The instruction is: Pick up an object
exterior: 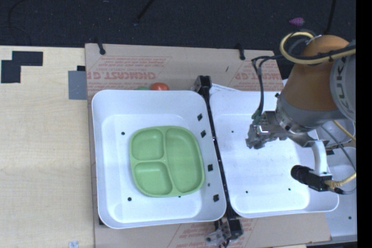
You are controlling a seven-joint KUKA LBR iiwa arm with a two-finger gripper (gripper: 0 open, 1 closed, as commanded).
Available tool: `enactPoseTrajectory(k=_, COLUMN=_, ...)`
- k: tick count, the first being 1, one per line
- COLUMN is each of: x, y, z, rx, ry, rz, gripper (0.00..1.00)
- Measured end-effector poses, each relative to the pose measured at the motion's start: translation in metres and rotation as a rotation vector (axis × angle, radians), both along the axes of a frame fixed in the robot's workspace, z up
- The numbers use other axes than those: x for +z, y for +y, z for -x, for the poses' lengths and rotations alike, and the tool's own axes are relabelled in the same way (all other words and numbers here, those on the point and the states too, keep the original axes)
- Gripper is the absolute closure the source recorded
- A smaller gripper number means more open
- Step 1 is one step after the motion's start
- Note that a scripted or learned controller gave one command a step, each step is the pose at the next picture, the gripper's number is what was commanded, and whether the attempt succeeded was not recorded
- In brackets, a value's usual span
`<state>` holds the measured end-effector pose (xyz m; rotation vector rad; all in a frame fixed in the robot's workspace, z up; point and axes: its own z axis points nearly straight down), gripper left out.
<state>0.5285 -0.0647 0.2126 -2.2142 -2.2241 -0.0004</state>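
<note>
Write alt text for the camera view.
A grey and orange robot arm reaches from the right, its gripper over the right white bin. The left bin holds a green divided plate. A small red object lies behind it.

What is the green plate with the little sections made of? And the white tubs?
The pale green divided plate looks like moulded plastic: one even colour, rounded ridges between its compartments, a soft matte sheen. The two shallow white bins, left and right, also look like plastic, smooth and slightly glossy with rounded corners, though thin coated metal can't be ruled out.
</note>
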Motion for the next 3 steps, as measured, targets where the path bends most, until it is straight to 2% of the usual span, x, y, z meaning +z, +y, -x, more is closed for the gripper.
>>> enactPoseTrajectory(k=1, x=-0.001, y=0.042, z=0.008, rx=-0.001, ry=0.002, rz=0.0, gripper=1.0)
enactPoseTrajectory(k=2, x=-0.007, y=0.099, z=0.011, rx=0.0, ry=0.003, rz=0.0, gripper=1.0)
enactPoseTrajectory(k=3, x=0.002, y=0.156, z=0.011, rx=0.001, ry=0.002, rz=0.001, gripper=1.0)
